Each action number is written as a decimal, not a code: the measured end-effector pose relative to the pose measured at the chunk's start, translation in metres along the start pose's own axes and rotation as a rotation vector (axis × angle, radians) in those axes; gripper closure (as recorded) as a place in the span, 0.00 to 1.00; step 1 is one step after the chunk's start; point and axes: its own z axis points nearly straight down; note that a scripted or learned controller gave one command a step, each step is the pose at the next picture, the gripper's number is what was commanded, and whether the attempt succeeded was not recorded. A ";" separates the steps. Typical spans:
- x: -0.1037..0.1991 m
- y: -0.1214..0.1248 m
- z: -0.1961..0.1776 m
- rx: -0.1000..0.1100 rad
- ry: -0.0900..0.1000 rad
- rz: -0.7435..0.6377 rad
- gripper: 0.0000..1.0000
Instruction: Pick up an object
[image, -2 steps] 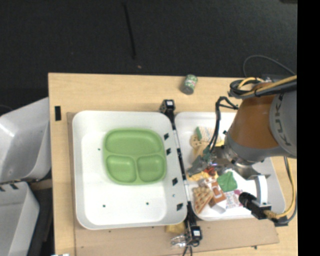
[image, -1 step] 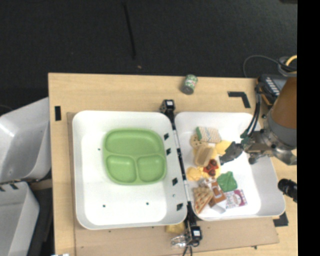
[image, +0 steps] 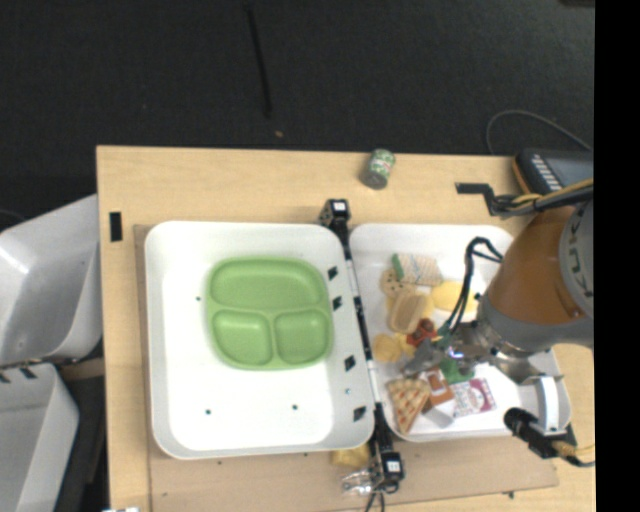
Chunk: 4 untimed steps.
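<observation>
Toys (image: 415, 300) lie piled in the right bin (image: 500, 428), pointing every way. Gripper (image: 437, 356) sits among them; can't tell its state. Left bin (image: 180, 400) holds a green tray (image: 270, 312).

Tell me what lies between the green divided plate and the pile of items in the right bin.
In the camera view, bare white floor of the left bin beside the green plate, then the two bins' adjoining rims with black clips.

Open floor is left around the green divided plate (image: 270, 311) in the left bin (image: 175, 420), while the right bin (image: 372, 250) is crowded with small items (image: 412, 300) near the divider; a small can (image: 379, 168) stands on the table (image: 220, 185) behind
</observation>
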 end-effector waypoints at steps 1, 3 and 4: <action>0.023 0.033 0.034 -0.013 -0.003 -0.006 0.00; 0.027 0.005 0.022 -0.017 -0.004 0.005 1.00; 0.122 0.012 -0.104 -0.026 0.002 -0.016 1.00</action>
